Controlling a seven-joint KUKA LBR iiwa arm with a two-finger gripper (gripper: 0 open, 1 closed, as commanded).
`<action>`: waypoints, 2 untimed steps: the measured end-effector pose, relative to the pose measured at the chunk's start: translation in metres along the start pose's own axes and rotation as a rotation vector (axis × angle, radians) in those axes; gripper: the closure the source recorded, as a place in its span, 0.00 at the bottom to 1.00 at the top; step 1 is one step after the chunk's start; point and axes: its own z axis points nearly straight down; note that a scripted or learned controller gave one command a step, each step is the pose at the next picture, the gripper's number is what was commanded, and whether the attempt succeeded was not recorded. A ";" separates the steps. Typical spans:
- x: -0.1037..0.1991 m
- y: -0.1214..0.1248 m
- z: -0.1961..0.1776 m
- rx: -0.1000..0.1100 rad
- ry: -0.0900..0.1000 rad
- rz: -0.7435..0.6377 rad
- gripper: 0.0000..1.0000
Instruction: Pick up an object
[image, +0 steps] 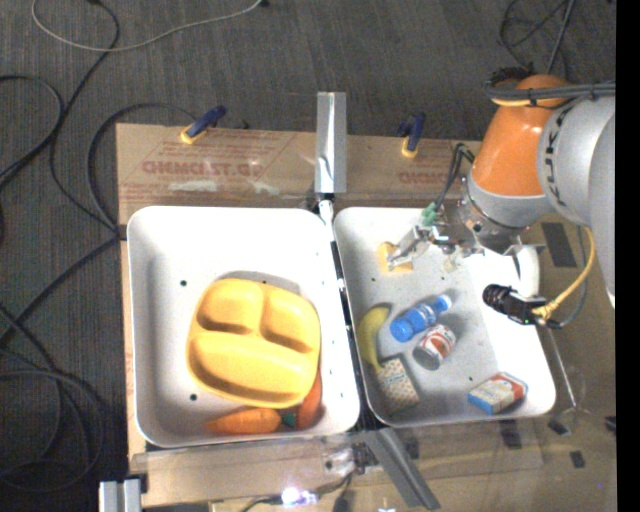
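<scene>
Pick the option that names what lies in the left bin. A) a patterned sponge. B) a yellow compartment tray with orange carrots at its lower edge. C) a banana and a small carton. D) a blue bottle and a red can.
B: the yellow compartment tray fills the middle of the left bin, with orange carrots at its lower edge; the bottle, can, banana and carton lie in the right bin.

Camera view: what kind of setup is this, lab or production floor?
Most likely a robot grasping test lab, not production: two shallow white bins clamped to a cardboard-covered bench, loose black cables on grey carpet, and mixed items like a yellow plastic sectioned tray and small blue bottle.
</scene>
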 end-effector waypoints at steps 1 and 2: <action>-0.028 -0.012 0.085 0.000 -0.002 0.003 0.00; -0.031 -0.078 0.094 -0.016 -0.005 0.127 0.00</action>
